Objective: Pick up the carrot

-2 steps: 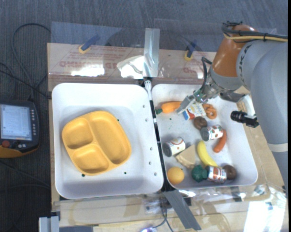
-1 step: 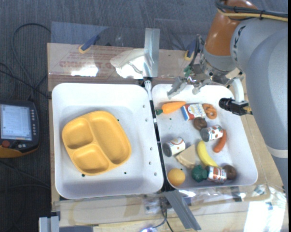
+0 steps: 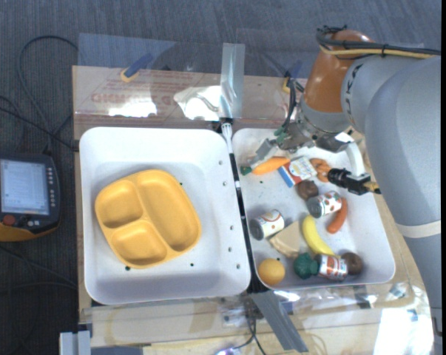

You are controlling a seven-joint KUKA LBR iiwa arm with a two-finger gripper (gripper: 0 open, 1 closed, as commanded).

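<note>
While the gripper (image 3: 276, 143) hung just above the carrot (image 3: 268, 166), its fingers' state was too blurred to tell.

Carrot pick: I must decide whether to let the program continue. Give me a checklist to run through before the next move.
1. Carrot visible in the right bin, near its upper left corner: ok.
2. Gripper above the carrot's upper edge: ok.
3. Finger state: cannot tell.
4. Carrot held: not ok; it lies on the bin floor.
5. Room on the carrot's right: not ok; a white packet lies against it.
6. Yellow tray in the left bin, away from the arm: ok.
</note>
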